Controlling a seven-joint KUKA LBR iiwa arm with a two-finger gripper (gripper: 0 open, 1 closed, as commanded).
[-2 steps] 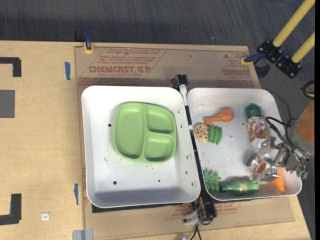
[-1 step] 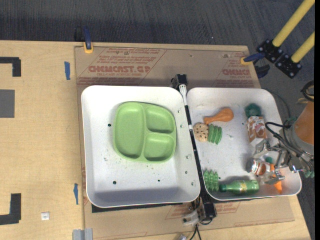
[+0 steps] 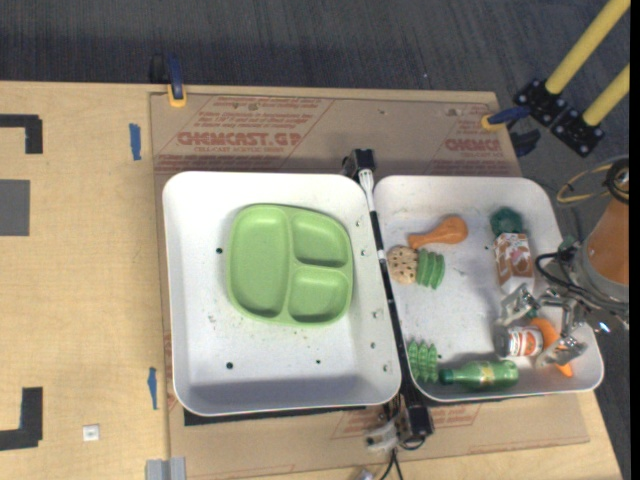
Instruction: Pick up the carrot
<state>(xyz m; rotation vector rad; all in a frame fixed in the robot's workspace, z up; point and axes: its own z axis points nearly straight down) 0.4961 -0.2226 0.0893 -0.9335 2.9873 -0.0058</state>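
Note:
The carrot (image 3: 546, 332) is a small orange piece in the right bin's (image 3: 460, 308) front right corner. Another orange tip (image 3: 564, 369) shows just beyond it by the bin wall. My gripper (image 3: 543, 326) reaches in from the right and is low over this corner, directly on top of the carrot, whose middle it hides. The metal parts of the gripper straddle the orange piece, with a red and white can (image 3: 520, 344) touching or nearly touching on the left. The arm's orange band (image 3: 610, 250) is at the right edge.
The right bin also holds an orange drumstick (image 3: 440, 233), a cookie (image 3: 402, 263), a green ridged piece (image 3: 431, 269), a teal item (image 3: 506, 219), a red and white packet (image 3: 514, 258), a green bottle (image 3: 480, 373) and a green spiky piece (image 3: 424, 358). A green divided plate (image 3: 290, 264) lies in the left bin (image 3: 200, 348).

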